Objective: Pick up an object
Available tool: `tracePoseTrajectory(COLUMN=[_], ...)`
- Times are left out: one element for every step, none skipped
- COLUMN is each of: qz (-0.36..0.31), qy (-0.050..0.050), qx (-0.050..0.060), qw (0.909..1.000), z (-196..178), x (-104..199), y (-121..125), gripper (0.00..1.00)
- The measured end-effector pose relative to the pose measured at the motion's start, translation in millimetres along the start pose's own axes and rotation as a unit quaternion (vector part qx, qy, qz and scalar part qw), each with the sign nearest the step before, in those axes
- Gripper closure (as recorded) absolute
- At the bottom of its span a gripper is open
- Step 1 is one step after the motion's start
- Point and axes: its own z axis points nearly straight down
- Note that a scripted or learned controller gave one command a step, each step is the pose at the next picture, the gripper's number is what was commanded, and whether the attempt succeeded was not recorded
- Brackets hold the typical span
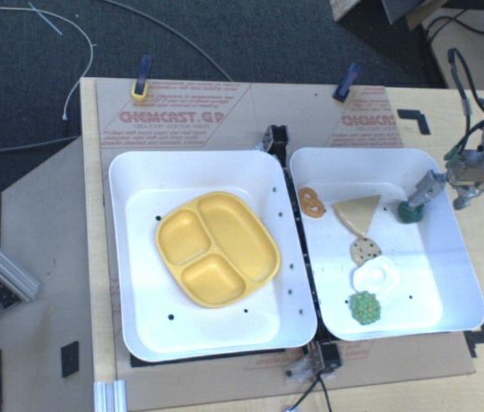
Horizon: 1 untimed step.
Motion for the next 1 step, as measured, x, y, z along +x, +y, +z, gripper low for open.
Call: tracePoseTrajectory(qz=[-0.002], qy=[-0.002], qx=[-0.007], qw=[1.0000], z=[-8.3], x=[0.8], y=[3.2], gripper=[0.00])
